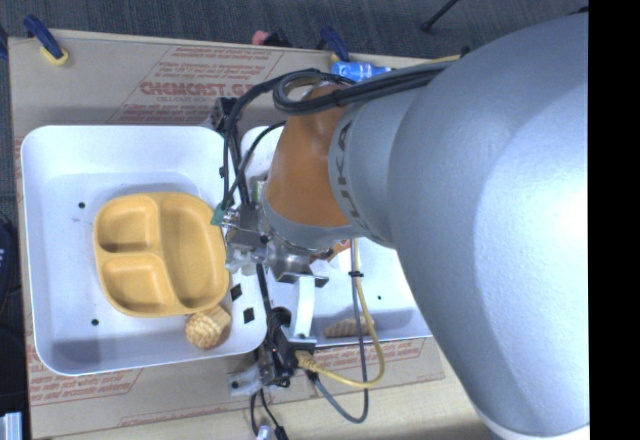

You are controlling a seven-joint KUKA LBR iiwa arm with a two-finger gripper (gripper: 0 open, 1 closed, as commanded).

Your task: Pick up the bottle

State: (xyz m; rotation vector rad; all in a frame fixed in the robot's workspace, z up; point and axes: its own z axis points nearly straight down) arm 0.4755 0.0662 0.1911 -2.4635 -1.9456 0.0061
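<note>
My arm's grey body and orange band [305,178] cover most of the right bin [400,313]. The wrist hardware and gripper [268,263] hang over the divide between the two bins, near the right edge of the left bin. The arm hides what lies under it in the right bin. A small tan object [343,328] peeks out at that bin's front wall, too little of it visible to name.
The left bin [50,168] holds a yellow divided plate [160,253] and a tan woven ball [207,328] at its front right. A yellow cable [360,348] loops over the bench's front edge. Blue clamps [45,38] sit at the cardboard's back edge.
</note>
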